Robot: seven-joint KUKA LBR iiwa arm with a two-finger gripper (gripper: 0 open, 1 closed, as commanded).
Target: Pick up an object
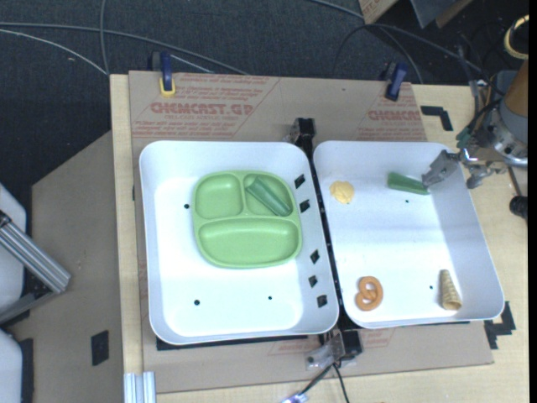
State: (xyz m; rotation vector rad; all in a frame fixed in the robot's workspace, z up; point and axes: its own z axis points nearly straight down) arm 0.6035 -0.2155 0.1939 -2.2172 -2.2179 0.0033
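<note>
In the right bin a flat green strip lies near the far wall. A small yellow lump is to its left. A pretzel and a tan cone rest near the front wall. My gripper hangs over the bin's far right corner, just right of the green strip. It is open, and its left fingertip is close to the strip's right end. Nothing sits between the fingers.
The left bin holds a green divided plate with a dark green pickle-like piece in its upper right compartment. A row of black clips runs along the wall between the bins. Blue clamps grip the bench's far edge.
</note>
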